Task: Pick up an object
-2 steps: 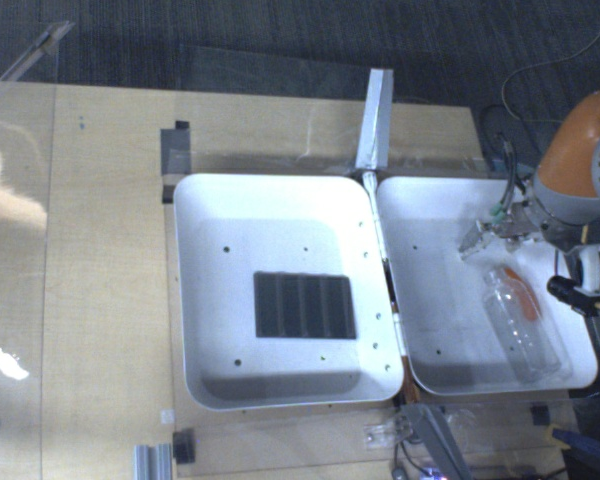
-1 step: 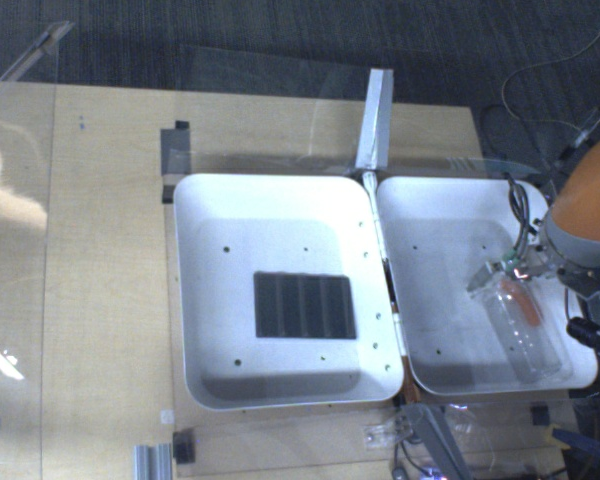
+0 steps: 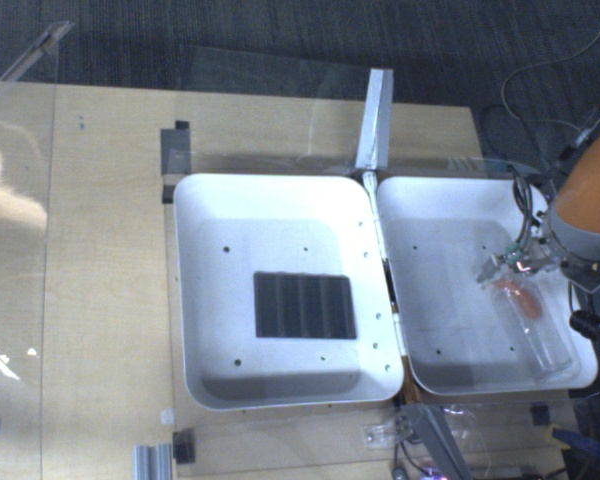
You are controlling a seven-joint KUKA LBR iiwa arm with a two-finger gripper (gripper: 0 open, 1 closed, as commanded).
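In the right bin [image 3: 450,218], the clear bottle [image 3: 530,318] lies with its long axis running down-right from the tool [image 3: 515,263] at its upper end; the tool's grip I cannot tell.

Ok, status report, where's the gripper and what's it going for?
Gripper low over right bin. Clear bottle lying just beneath, no hold seen. Dark ribbed block sits apart in left bin.
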